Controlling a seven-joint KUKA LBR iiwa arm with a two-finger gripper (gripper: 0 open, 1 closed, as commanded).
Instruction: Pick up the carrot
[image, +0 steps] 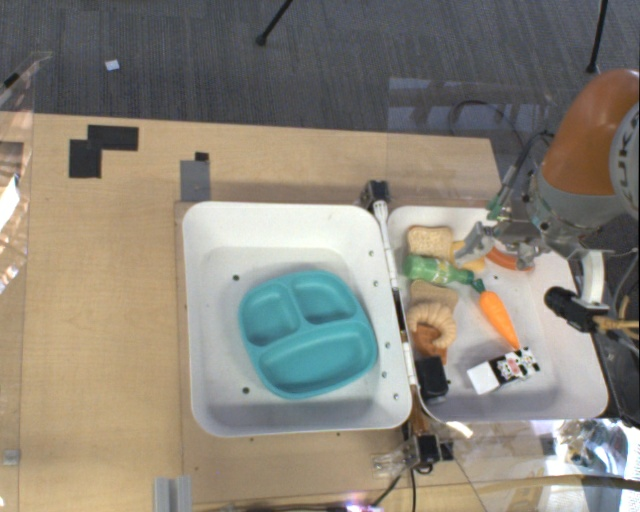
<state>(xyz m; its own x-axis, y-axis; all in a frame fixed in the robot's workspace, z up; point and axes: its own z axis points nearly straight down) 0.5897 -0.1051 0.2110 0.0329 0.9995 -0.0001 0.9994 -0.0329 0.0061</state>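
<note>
Though it looks like a light, rigid, smooth toy, the carrot (497, 317) lies free in the right bin (570, 395), at five o'clock from the gripper (508, 243). Its thicker upper end seems the surer hold, gripped across its width; whether the gripper is spread, I cannot tell.

A pale wood-grain bench (100, 330) is showing a matt, smooth surface. Two white bins, the left bin (205, 330) and the right bin (570, 380), are looking like smooth plastic with a soft sheen. A teal divided plate (305, 333) is looking like smooth, slightly glossy plastic. The carrot (497, 316) is appearing as matt orange plastic. The arm's orange band (600, 135) is gleaming, glossy and smooth, above grey metal-looking parts. The floor (300, 60) is looking like rough, dark grey carpet.
</note>
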